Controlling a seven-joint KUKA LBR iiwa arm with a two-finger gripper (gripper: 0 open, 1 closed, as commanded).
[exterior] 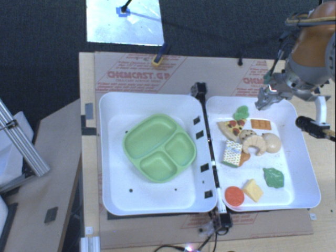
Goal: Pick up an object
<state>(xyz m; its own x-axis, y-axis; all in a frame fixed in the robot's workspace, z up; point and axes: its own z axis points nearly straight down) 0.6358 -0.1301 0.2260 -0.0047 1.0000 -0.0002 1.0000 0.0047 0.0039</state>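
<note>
Two shallow white bins sitting side by side on the table (131,70). Left white bin (113,114) holding a light green three-section plastic plate (159,147), lying flat and a bit turned. Right white bin (302,164) full of toy food: small green leafy piece (241,112) near the top, pizza slice with red dots (232,127) just below it, orange cracker square (261,124) to the right, tan croissant (254,142) and a beige roll (271,143) touching in the middle, patterned wrapped block (232,153) just left of them. Lower down: dark green leaf piece (273,177), yellow cheese wedge (253,190), red round tomato slice (234,196) at the bottom rim. Grey hand (266,97) hovering over the top right corner of that bin, above the cracker, nothing seen between the fingers. Open or closed? Can't tell from this angle.
</note>
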